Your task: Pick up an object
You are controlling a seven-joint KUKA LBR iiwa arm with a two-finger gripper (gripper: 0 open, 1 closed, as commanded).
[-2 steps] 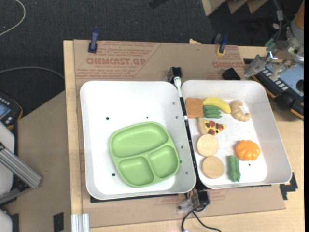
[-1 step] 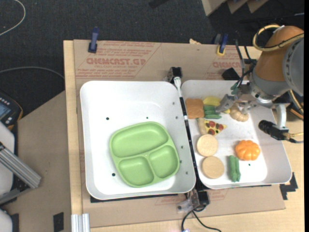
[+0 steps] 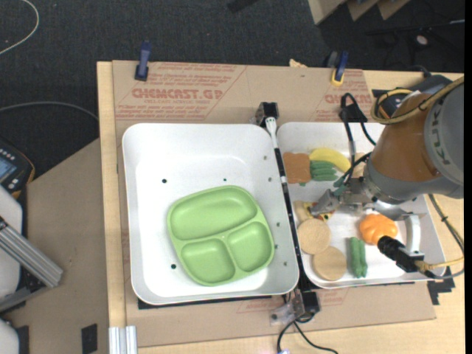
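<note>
Dark carpet lies around the table point(image 3: 184, 87), which is covered with brown cardboard and carries two white bins side by side. In the left bin point(image 3: 147, 153) I see a green divided plate point(image 3: 220, 234), toward the near side. My arm point(image 3: 413, 153) comes in from the right, over the right bin point(image 3: 302, 135). My claw point(image 3: 328, 205) hangs low above the middle of this bin, but whether it is released or clenched I cannot tell, because the tips are too small and mixed with the things under them.

In the right bin there is a brown flat piece point(image 3: 296, 167) at the far left, with a yellow banana point(image 3: 330, 157) and a green ridged piece point(image 3: 322, 170) just beside it. An orange object point(image 3: 376, 227) lies to the right of my claw. Two round tan discs point(image 3: 313, 236) lie near the near left corner, and a green stick-like piece point(image 3: 357, 257) is beside them.
</note>
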